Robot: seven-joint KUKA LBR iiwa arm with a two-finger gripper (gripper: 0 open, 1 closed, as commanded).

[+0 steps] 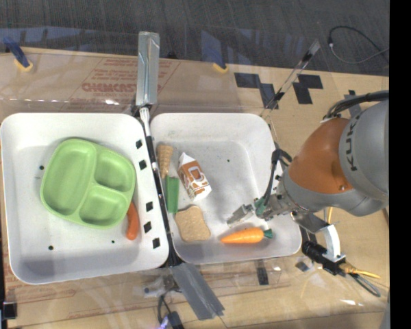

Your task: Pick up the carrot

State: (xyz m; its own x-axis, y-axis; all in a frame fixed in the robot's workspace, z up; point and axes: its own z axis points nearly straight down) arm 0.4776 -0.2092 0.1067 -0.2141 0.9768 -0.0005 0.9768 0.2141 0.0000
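Note:
The carrot point(243, 236) lies flat near the front wall of the right bin point(212, 125). It is orange, with its green top pointing right. My gripper point(240, 214) hangs just behind and above the carrot, reaching in from the right and angled toward the left. There is a small gap between the gripper and the carrot. The grey arm with its orange band point(315, 166) leans over the bin's right wall.
The right bin also holds a bread slice point(192, 223), a white snack packet point(194, 177), a green stick point(172, 194) and a cone point(164, 157). In the left bin point(20, 252) sit a green divided plate point(88, 182) and a small red-orange piece point(132, 221).

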